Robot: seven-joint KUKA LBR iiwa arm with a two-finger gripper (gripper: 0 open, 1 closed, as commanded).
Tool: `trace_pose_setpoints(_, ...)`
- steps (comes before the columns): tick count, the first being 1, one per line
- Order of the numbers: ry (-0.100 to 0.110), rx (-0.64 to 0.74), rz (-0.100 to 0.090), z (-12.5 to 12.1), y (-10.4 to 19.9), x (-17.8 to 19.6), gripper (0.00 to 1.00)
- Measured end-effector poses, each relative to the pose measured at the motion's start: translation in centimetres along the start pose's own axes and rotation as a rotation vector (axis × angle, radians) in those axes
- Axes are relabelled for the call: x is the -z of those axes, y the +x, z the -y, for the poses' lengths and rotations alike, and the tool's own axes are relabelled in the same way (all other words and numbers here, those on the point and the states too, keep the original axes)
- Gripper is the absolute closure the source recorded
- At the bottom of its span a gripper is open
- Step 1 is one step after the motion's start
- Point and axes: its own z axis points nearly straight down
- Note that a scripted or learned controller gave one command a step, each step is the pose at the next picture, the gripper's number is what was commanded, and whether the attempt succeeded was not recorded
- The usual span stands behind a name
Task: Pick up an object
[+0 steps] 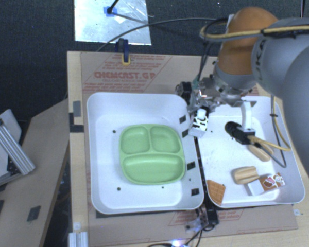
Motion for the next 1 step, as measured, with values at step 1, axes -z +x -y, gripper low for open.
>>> trace_pose_setpoints(1, -0.001, 0.000, 0.000, -0.01, 5.89, 1.02, 1.00)
